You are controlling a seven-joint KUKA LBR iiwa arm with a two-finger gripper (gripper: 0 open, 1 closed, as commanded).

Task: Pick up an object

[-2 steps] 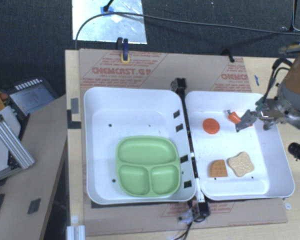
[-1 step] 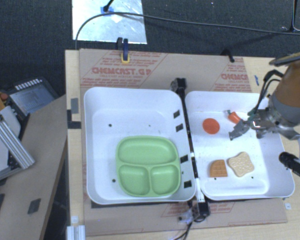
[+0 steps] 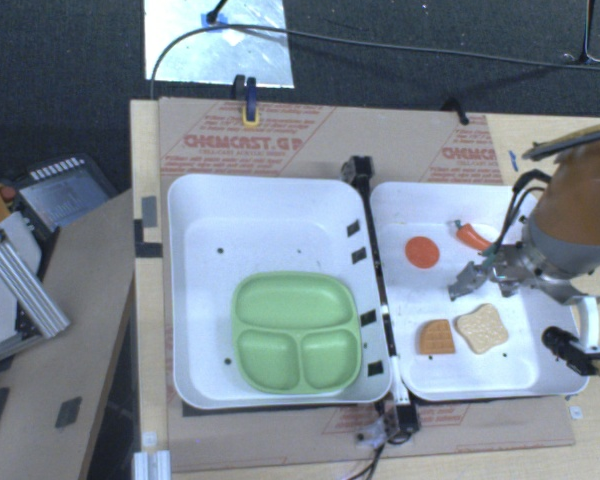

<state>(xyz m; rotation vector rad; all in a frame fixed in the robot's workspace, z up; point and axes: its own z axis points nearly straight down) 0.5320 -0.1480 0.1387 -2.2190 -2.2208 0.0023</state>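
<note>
My claw (image 3: 472, 280) hangs low over the right bin (image 3: 520, 380), reached in from the right, and sits in the gap between the loose pieces there. I cannot tell how it is set from this slanted view, and I see nothing caught in it, so I do not count anything as picked.

The things I could take all lie in this bin. The red round disc (image 3: 422, 252) lies flat just up and left of my claw. The orange carrot-like piece (image 3: 470, 235) lies near the bin's far wall, just above my claw. The pale bread slice (image 3: 481, 328) lies just below my claw, and the brown toast-coloured piece (image 3: 436, 337) lies just beside it to the left. All four look apart from my claw.

The left bin (image 3: 195, 218) holds only the green divided plate (image 3: 296, 331), lying flat toward the near side; it is broad and shallow, a poor thing for me to pinch, which I judge is why I work on the right side of the desk (image 3: 310, 128)

I judge the bread slice the closest target, flat as it is, so I would need to come down squarely onto its edges
</note>
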